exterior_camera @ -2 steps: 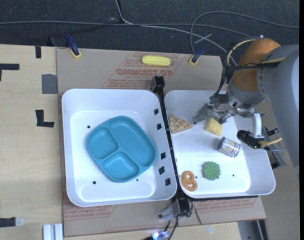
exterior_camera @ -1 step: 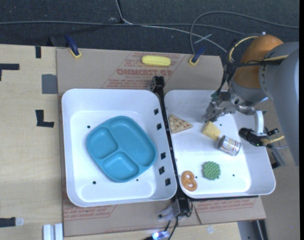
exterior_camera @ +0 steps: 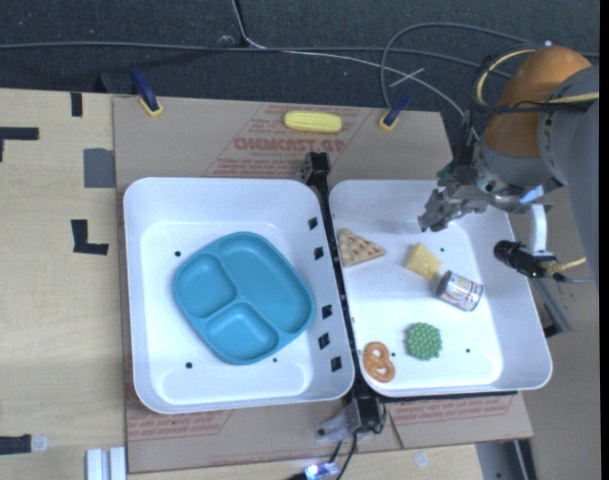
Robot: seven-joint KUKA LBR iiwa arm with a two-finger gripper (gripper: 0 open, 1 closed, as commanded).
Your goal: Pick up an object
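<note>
Hand [exterior_camera: 431, 219] above right bin, near pale yellow wedge [exterior_camera: 421, 260].

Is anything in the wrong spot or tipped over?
Yes. A yellow corn toy lies on the cardboard behind the bins, outside both. In the right bin, the small can lies on its side. The blue tray sits at a slant in the left bin.

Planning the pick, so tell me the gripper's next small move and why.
Probably a short move toward the yellow wedge, then down. The gripper is above the right bin with nothing visibly between its fingers, and the wedge lies nearest, apart from the cracker and the can.
</note>
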